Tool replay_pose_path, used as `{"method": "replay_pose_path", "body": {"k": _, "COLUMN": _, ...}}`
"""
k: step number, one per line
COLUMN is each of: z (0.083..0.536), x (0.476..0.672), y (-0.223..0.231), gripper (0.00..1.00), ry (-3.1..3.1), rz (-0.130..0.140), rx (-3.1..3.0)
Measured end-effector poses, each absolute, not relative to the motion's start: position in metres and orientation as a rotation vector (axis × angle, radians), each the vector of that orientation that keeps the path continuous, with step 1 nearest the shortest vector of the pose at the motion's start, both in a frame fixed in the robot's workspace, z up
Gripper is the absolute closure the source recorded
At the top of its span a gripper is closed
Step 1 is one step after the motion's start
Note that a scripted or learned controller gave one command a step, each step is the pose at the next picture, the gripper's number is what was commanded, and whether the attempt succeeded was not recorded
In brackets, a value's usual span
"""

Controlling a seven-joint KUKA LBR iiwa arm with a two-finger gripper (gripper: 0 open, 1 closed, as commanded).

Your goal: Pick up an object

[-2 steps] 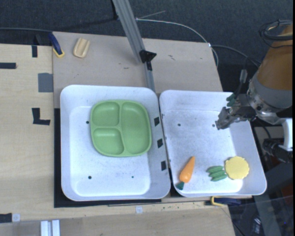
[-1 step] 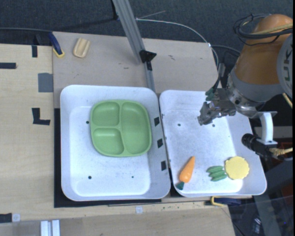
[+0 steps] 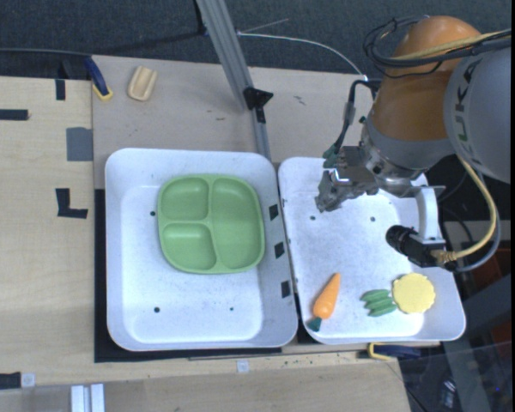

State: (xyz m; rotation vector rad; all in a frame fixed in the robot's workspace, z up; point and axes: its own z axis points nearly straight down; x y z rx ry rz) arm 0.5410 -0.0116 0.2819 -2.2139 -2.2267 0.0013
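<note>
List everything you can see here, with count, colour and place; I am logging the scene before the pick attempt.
bins: two, white, side by side on the bench
plate: one, green, divided, in the left bin
carrot: one, orange, right bin, near front edge
toy: one, yellow with green leaves, right bin, front corner
block: one, tan, on the bench behind the left bin
arm: one, grey and orange, from the right
gripper: one, dark, above the right bin's back part

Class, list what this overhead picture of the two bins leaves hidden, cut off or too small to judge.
1. Gripper: dark and small against the right bin, so its opening is unreadable.
2. Right bin's far right corner: covered by the arm.
3. Arm: cut off by the picture's top and right edges.
4. Tan object on the bench: too small to identify.
</note>
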Motion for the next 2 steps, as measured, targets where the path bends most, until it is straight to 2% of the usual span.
{"method": "replay_pose_path", "body": {"k": 2, "z": 0.262, "x": 0.571, "y": 0.072, "gripper": 1.00, "ry": -2.226, "rz": 0.002, "rx": -2.215}}
